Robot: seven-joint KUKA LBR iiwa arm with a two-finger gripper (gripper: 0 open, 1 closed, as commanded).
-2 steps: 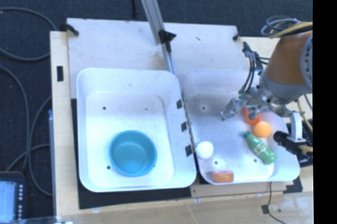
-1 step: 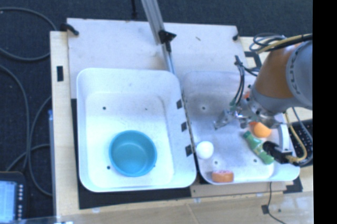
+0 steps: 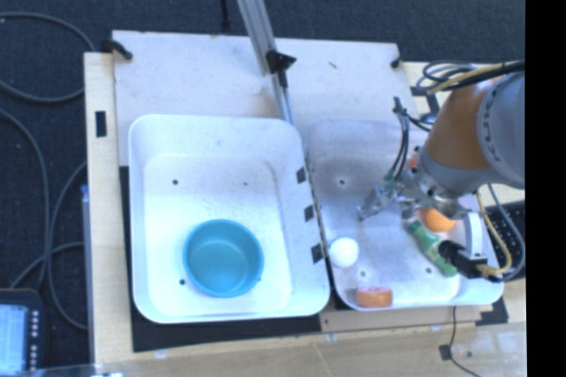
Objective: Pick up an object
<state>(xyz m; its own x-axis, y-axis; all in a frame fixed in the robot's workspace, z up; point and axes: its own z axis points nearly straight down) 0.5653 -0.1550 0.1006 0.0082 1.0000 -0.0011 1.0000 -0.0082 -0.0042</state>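
In the right bin (image 3: 354,145), my gripper (image 3: 382,200) hangs low over the floor near the middle, with nothing visibly in it. A white ball (image 3: 344,252) lies to its lower left, by the bin's left wall. An orange ball (image 3: 437,219) sits just right of the gripper, partly under the wrist. Below that ball lies a green object (image 3: 430,242). A flat orange-red piece (image 3: 374,297) rests against the bin's front wall.
The left bin (image 3: 159,145) holds a blue bowl (image 3: 223,257) at its front. A metal pole (image 3: 252,3) slants down from the top to the gap between the bins. Cables run along the bench's right edge.
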